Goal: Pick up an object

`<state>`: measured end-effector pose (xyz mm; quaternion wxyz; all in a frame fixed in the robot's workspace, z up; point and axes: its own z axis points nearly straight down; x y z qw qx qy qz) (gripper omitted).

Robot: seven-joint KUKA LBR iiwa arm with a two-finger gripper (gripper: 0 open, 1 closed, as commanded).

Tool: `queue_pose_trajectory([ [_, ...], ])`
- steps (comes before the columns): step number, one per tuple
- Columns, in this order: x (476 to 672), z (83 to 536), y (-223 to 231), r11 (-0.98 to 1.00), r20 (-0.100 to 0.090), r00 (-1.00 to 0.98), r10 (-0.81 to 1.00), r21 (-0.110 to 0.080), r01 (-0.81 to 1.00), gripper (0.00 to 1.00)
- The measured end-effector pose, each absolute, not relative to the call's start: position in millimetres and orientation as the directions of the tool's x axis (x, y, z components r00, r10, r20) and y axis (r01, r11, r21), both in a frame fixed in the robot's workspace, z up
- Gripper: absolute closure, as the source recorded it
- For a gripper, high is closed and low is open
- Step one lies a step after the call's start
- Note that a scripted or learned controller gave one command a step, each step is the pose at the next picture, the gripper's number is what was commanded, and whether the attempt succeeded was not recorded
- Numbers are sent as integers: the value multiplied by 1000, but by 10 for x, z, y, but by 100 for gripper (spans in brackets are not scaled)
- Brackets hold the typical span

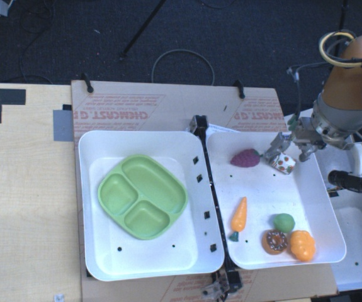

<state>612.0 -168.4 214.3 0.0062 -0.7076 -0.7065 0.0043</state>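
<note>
I've got the gripper (286,151) at the right bin's (322,187) far edge, its fingers clamped on a small white spotted block (285,163), tilted. From that block: grape (245,158) just left, carrot (238,214) nearer, donut (274,241) by the near rim.

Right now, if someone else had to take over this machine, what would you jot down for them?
Pincer: at the back right corner of the right bin, closed on a small white block with red spots.
Also in the right bin: purple lump near the back, carrot by the middle divider, green ball, donut and orange fruit at the front.
Left bin: green divided plate.
Done: the block is gripped.
Left: raise it clear of the bin.
</note>
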Motion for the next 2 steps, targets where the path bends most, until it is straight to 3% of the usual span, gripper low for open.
queue_pose_trajectory([
  [1,6148,2226,-1686,0,0,0,1000,-1,1000,0],
  [2,6235,1651,-1693,1,1,-1,1000,-7,1000,0],
])
